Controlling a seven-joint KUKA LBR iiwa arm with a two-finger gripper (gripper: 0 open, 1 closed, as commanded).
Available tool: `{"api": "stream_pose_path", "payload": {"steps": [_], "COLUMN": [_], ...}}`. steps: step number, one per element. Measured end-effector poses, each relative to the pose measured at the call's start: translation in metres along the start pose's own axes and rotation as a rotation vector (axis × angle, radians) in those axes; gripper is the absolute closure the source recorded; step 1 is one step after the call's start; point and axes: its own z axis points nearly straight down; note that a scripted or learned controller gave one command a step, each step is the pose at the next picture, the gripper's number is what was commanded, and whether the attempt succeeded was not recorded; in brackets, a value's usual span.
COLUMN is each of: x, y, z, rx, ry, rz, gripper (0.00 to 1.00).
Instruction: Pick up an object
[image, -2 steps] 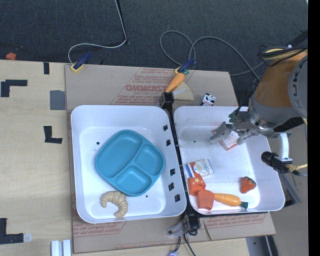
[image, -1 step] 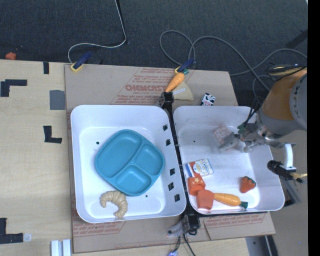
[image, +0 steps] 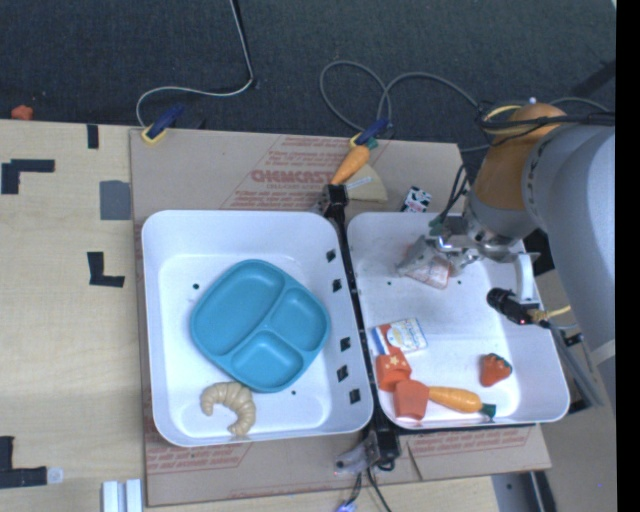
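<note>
Near the right bin's (image: 552, 400) back edge, gripper (image: 447, 248) low over a crumpled wrapper (image: 424, 266), finger state untellable; likely slip off thin, crushable film.

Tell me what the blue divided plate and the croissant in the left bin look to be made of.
The blue divided plate looks like moulded plastic with a smooth matte finish: uniform colour, soft rounded compartment edges. The croissant is likely a plastic or rubber toy: even tan colour, slight sheen, simplified ridges.
</note>
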Motion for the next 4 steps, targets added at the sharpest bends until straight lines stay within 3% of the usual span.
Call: {"api": "stream_pose_path", "payload": {"steps": [1, 2, 3, 4], "x": [0.034, 0.048, 0.058, 0.063], "y": [0.024, -0.005, 0.024, -0.006], "z": [0.001, 0.0, 0.001, 0.001], "rx": [-0.002, -0.001, -0.001, -0.001], "ry": [-0.001, -0.003, -0.001, -0.003], "rz": [0.001, 0.002, 0.001, 0.003], "gripper": [0.0, 0.0, 0.0, 0.0]}}
